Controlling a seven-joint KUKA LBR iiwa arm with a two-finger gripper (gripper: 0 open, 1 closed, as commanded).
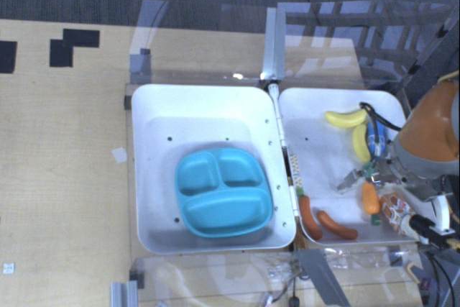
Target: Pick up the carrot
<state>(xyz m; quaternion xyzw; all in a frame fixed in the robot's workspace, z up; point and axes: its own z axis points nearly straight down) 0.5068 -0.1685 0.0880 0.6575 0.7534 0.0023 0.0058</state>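
The carrot [370, 200], short and orange, lies in the right bin [316, 154] near its front right corner, pointing roughly front to back. My gripper [365, 182] hangs just over the carrot's far end, coming in from the right under the arm's orange band [435, 126]. It is open: one metal finger [348, 182] sticks out to the left, well clear of the carrot. Nothing is held between the fingers.
Two yellow bananas [352, 127] lie behind the gripper. Two reddish sausages [334, 224] rest along the right bin's front wall, and a patterned packet [395, 211] lies right of the carrot. The left bin [151, 154] holds a blue divided plate [223, 190].
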